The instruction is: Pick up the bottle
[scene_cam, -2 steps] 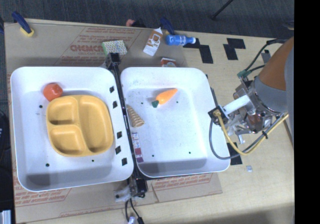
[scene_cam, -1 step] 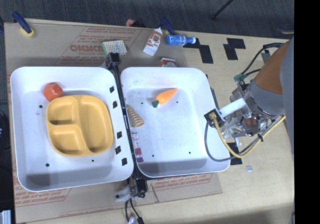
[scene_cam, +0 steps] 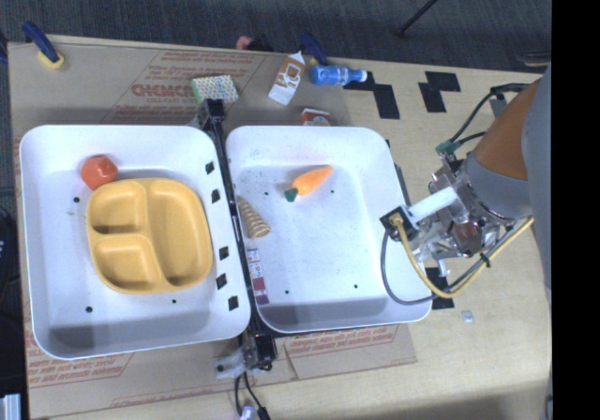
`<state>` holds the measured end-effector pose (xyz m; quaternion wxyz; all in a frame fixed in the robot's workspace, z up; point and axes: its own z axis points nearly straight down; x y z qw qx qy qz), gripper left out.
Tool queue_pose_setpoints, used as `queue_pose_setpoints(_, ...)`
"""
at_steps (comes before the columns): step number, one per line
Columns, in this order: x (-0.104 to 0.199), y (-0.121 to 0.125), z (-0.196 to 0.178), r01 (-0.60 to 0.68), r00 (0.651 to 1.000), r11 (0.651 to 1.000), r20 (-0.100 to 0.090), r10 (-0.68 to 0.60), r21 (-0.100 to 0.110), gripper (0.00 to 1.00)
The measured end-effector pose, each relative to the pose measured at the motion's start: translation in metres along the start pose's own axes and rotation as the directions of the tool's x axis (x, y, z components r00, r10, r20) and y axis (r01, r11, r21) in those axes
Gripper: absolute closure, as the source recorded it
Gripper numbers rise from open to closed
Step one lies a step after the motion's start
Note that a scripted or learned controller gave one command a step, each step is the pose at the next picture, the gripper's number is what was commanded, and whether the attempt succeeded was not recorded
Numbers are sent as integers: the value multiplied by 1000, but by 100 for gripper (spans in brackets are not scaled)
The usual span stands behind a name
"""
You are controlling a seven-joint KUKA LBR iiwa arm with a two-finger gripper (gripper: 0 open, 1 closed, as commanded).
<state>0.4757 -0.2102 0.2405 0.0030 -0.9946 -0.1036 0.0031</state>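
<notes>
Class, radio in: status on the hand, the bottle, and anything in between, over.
Hand off the right bin's right edge, grip unreadable. Blue bottle lying on the bench behind the right bin, untouched. Nothing seen between them but that bin's rim.

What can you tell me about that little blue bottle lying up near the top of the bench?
The blue bottle looks like clear blue plastic, with a paler end pointing toward the view's right. It lies on its side on the bench, outside both bins, just beyond the far rim of the right bin. A small carton lies close on its left; whether they touch is unclear. The pincer is far from it, beside the right bin's right wall.
</notes>
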Motion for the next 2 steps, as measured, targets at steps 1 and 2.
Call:
queue_pose_setpoints(1,0,1,-8,0,1000,1000,-3,0,-2,100)
queue_pose_setpoints(2,0,1,-10,0,1000,1000,-4,0,-3,100)
